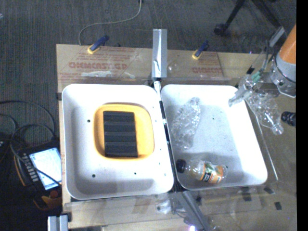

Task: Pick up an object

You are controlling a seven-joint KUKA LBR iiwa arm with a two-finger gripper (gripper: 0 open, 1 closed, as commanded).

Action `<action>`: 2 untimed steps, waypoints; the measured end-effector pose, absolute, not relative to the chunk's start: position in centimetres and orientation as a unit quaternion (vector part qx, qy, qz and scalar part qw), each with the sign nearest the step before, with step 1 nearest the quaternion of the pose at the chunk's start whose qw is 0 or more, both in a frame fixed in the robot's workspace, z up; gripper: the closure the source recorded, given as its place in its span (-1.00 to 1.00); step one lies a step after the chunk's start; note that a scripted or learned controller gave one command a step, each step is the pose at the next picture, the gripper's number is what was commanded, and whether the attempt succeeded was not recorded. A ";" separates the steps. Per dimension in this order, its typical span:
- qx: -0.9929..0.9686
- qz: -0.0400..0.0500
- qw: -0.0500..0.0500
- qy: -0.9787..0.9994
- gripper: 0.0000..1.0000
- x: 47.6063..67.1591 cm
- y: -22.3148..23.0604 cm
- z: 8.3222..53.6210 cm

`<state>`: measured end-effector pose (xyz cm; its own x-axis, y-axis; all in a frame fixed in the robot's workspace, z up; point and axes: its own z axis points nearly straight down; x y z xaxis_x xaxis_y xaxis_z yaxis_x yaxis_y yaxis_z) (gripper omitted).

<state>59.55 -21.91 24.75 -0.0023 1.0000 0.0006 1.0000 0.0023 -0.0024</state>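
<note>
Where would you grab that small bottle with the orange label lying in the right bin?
Probably from above, across the middle of the bottle. It lies on its side near the front wall, cap pointing left, so the gripper should close across its narrow width.

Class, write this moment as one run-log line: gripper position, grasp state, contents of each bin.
gripper: over right bin's far-right rim | grasp: unclear | left bin: yellow tray | right bin: crushed clear bottle, labelled bottle
</note>
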 end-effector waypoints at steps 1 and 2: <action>-0.682 0.001 -0.001 -0.731 -1.00 66.1 -22.3 31.6; -0.682 0.001 0.001 -0.732 -1.00 61.6 -17.6 19.9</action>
<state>61.55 -17.58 19.94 -0.0708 0.9975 -0.0004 0.9975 0.0708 -0.0032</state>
